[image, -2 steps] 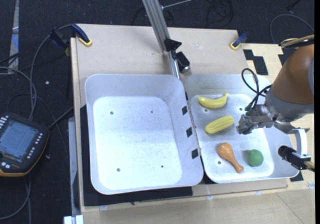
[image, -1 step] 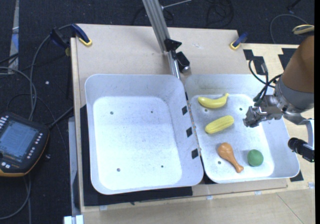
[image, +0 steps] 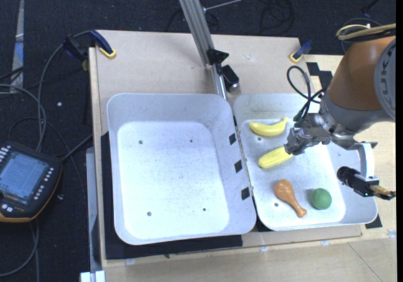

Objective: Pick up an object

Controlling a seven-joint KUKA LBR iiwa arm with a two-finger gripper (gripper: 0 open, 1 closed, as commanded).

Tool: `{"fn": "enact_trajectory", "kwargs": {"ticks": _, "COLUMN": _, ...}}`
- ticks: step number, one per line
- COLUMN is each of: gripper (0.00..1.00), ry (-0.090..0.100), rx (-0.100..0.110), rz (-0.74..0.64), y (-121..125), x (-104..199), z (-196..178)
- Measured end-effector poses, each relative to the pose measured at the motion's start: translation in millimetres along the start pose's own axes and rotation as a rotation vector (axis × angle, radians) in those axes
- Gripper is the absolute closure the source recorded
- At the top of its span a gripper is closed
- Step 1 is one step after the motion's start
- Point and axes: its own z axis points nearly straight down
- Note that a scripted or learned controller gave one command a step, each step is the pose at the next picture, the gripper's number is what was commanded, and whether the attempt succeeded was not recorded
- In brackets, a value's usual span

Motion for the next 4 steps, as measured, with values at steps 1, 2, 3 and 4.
{"fn": "enact_trajectory", "kwargs": {"ticks": 1, "gripper": 1.0, "ry": 0.0, "rx": 0.0, "rz": -0.001, "y": 19, "x": 53, "z": 2}}
{"fn": "enact_trajectory", "kwargs": {"ticks": 2, "gripper": 1.0, "ry": -0.001, "rx": -0.002, "rz": 0.0, "y": 50, "x": 99, "z": -12}}
{"fn": "enact_trajectory", "kwargs": {"ticks": 3, "gripper": 1.0, "ry": 0.0, "rx": -0.001, "rz": 0.0, "y": 63, "x": 146, "z": -30}}
{"fn": "enact_trajectory", "kwargs": {"ticks": 4, "gripper": 1.0, "ry": 0.0, "rx": 0.0, "rz": 0.001, "y": 73, "x": 190, "z": -33}}
